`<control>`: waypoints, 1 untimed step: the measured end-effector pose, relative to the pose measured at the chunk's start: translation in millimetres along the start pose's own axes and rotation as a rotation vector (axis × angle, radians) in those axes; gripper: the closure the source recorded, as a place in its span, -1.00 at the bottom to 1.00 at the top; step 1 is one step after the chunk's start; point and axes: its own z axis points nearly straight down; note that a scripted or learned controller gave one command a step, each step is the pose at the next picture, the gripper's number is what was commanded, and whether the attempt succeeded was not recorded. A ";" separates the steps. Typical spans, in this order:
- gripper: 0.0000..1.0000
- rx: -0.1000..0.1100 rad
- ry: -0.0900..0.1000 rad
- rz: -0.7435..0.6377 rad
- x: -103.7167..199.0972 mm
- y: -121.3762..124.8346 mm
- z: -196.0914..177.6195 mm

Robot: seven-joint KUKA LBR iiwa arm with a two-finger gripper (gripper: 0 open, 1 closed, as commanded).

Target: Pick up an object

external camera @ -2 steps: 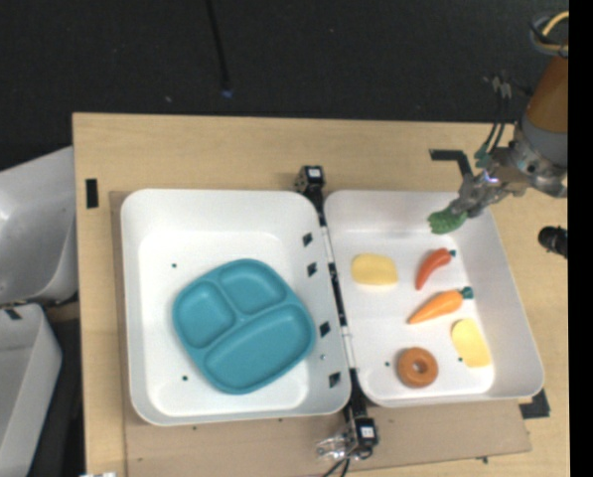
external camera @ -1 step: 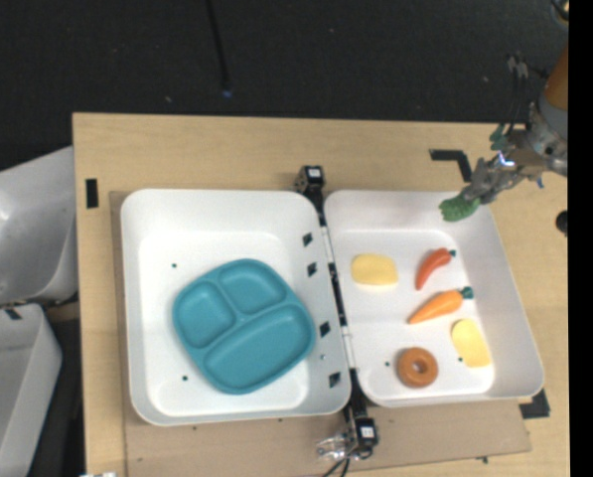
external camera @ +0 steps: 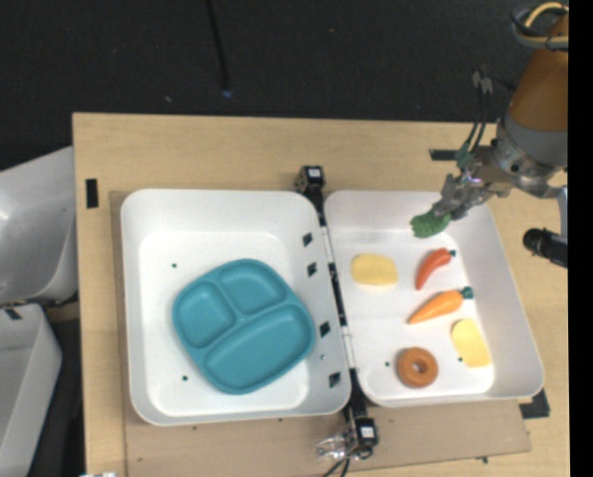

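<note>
Green broccoli-like piece (external camera: pixel 431 223): at the upper edge of the right bin (external camera: pixel 510 316), near its back wall, directly under the gripper (external camera: pixel 457 199). Gripper tip meets the green piece; the piece seems to sit between the fingers, though the view is too coarse to be sure it is lifted off the bin floor. Whether the fingers are apart or together I cannot tell.

Arm (external camera: pixel 539 97) comes in from the right, orange band above the wrist, grey below, cables trailing off the wrist.

Other contents of right bin: yellow rounded piece (external camera: pixel 374 270) at left-centre; red chilli (external camera: pixel 433 265) just right of it, tilted; orange carrot (external camera: pixel 438 305) with green top below the chilli, lying at a slant; brown doughnut (external camera: pixel 416 367) near the front wall; pale yellow piece (external camera: pixel 471 343) to the doughnut's right, close to the carrot's stem end. All apart from one another.

Left bin (external camera: pixel 147 306): one teal divided plate (external camera: pixel 240 324), three compartments, lying flat toward the front.

Both bins rest side by side, touching, on the light wooden table (external camera: pixel 207 147).
</note>
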 end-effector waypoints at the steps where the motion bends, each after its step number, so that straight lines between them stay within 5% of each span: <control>1: 1.00 -0.001 0.001 -0.001 51.5 -3.8 -6.8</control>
